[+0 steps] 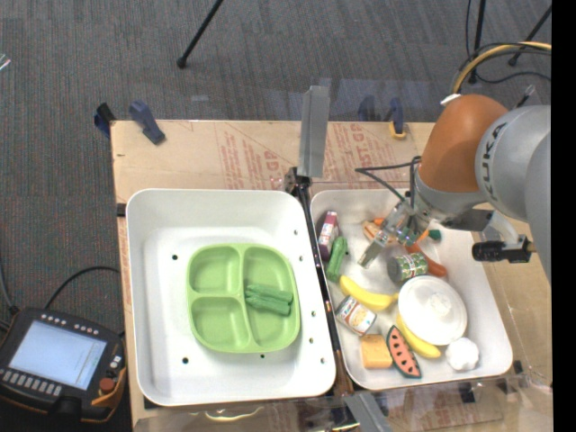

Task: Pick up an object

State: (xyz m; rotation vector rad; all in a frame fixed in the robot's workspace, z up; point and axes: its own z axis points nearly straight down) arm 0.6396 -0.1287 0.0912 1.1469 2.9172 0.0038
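Observation:
My gripper [385,246] hangs over the upper middle of the right bin [498,331], below the grey arm with its orange band. It is open, with nothing visibly between its fingers. Just right of it lies a small tin can [410,266], with an orange carrot [432,265] beside that. A yellow banana [367,293] lies below the gripper. A green cucumber [337,259] and a dark red bottle [327,232] lie to its left along the bin wall.
The right bin also holds a white bowl [433,308], a second banana [421,342], a watermelon slice [402,352], a cheese wedge [375,352], a white ball [463,354] and a small jar [356,315]. The left bin [153,223] holds a green divided plate [216,304] bearing a green piece [268,299].

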